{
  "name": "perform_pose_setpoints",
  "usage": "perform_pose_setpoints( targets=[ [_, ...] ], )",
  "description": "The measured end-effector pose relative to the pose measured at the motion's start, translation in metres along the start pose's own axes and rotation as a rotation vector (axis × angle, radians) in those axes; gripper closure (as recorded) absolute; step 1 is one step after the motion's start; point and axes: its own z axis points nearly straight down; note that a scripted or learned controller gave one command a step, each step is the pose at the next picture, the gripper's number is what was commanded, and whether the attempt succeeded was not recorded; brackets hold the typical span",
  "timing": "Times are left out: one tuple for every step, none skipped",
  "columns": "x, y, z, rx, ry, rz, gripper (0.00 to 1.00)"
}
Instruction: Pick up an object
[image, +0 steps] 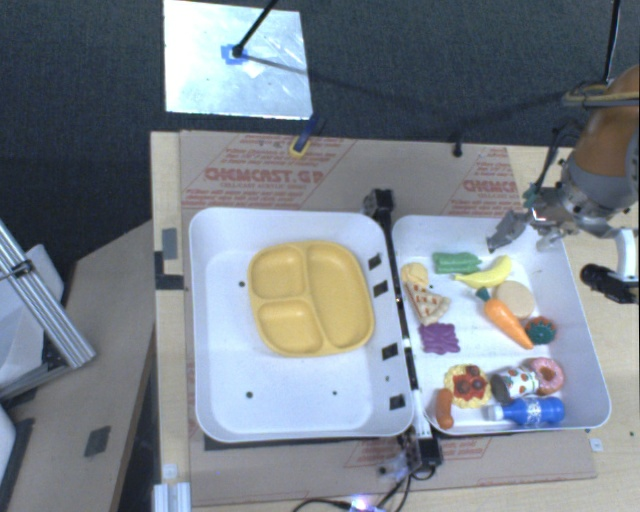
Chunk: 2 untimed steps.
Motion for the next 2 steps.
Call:
perform_pose_setpoints(
  targets=[
    [0.002, -0.004, 0.045, -0.001, 0.000, 0.003, 0.00],
    [0.001, -0.002, 0.076, -0.006, -0.002, 0.000, 0.00]
  ],
)
